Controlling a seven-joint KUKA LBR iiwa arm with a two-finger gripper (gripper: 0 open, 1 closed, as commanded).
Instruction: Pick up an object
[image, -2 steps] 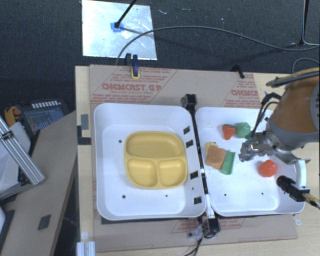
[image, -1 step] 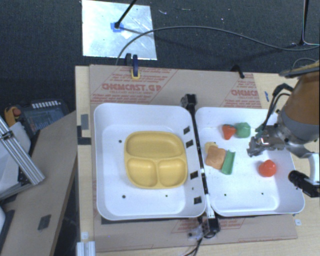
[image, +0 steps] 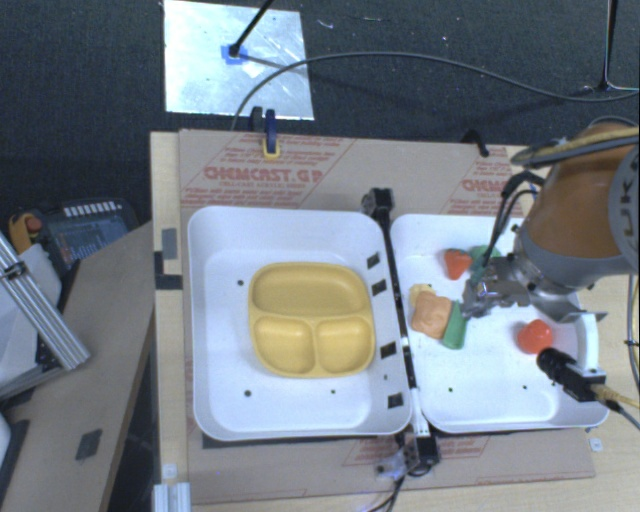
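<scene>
While the arm (image: 585, 215) reaches in from the right over the right bin (image: 480, 400), we see its gripper (image: 474, 297) low above the bin floor, near the middle of that bin. We cannot tell whether the pincer is wide or narrow, since the grey wrist and cables cover much of it, and we see nothing clearly held by it. Just beside the gripper, on its left, lies a pale orange block (image: 431, 313), and a green piece (image: 455, 328) leans against that block's right edge, right under the gripper's tip. A small orange-red object (image: 457, 263) sits further back in the same bin, touching another green bit (image: 480, 254) that the arm partly hides. A round red-orange ball (image: 534, 335) rests nearer the bin's right side, apart from the block. In the left bin (image: 215, 330) we see a yellow tray (image: 305, 318) with three compartments, lying flat near the middle. Both bins sit on a cardboard sheet (image: 300, 165) with red lettering. Behind the bench, a shiny metal plate (image: 238, 60) lies on the dark floor, with a cable (image: 420, 62) running across.
</scene>
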